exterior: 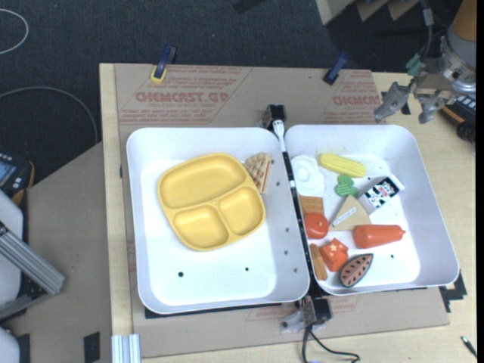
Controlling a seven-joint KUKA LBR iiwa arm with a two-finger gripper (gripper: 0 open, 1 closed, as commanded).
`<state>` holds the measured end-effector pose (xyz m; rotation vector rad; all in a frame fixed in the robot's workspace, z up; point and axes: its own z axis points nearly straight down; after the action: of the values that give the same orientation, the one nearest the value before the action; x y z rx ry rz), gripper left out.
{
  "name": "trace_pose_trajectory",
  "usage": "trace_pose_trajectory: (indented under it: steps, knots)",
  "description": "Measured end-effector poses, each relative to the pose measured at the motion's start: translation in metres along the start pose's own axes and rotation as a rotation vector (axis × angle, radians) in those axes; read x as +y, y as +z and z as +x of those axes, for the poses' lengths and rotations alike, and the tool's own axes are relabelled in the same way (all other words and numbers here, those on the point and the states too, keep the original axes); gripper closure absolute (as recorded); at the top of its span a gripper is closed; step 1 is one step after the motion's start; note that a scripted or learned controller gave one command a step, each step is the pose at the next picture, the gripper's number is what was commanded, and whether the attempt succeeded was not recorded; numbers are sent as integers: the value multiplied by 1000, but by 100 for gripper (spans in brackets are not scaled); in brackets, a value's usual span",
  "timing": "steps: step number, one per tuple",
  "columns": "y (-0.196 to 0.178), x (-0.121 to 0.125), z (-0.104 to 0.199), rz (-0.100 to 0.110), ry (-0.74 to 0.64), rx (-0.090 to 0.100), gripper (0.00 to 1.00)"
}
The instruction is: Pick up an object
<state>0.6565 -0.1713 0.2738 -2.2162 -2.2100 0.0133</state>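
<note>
My gripper hangs at the upper right, over the bench just past the far edge of the right bin. Its two grey fingers stand apart, open, with nothing between them. Several toy foods lie in the right bin: a yellow corn cob, a white fried egg, a green-topped piece, a black-and-white box, a tan cracker, a red tomato, an orange-red carrot and a brown oval piece.
The left bin holds a yellow divided plate and a sandwich wedge by its right wall. A black clamp sits where the bins meet at the back. Cardboard covers the bench.
</note>
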Motion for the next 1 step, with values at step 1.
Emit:
trace_pose_trajectory:
  steps: [1]
  knots:
    - [-9, 1, 1, -14, -3, -2, 0]
